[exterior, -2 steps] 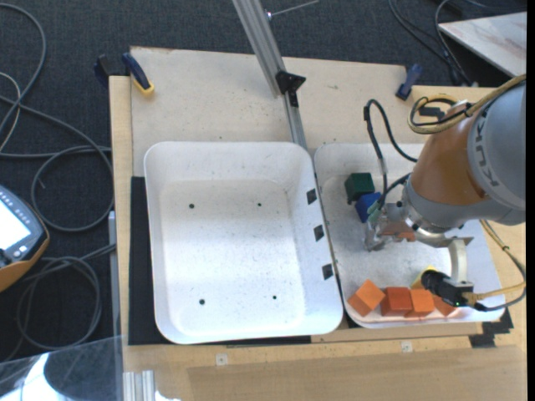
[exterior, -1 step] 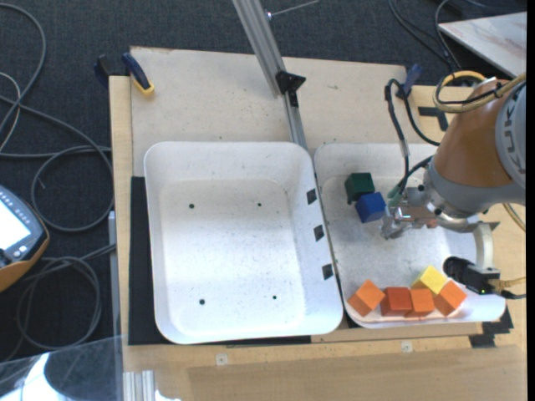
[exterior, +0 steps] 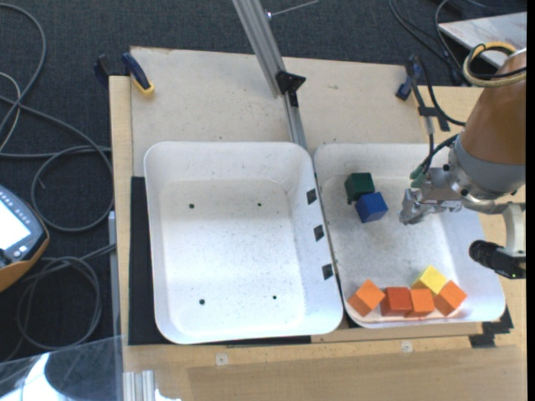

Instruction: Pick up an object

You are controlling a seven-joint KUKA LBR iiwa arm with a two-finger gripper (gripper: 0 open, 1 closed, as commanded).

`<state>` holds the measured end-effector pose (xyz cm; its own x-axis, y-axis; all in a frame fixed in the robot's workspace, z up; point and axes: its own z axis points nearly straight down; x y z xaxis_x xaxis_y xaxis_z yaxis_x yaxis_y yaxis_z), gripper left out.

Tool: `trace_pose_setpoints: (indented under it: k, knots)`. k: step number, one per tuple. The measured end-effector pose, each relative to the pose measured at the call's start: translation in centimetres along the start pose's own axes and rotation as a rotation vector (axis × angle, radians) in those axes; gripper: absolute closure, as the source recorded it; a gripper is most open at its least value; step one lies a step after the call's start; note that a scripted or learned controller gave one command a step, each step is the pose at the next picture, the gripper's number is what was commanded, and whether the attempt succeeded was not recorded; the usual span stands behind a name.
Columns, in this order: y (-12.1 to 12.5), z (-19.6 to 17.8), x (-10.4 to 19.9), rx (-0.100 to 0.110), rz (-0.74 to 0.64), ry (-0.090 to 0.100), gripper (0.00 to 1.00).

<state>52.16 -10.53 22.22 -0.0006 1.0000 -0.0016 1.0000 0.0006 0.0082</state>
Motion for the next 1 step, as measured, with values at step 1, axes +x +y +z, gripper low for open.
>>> trace_pose_setpoints:
  k: [1]
  knots:
    - [0.16, -4.37, -0.25, 0.001, -0.001, 0.000, 1.00]
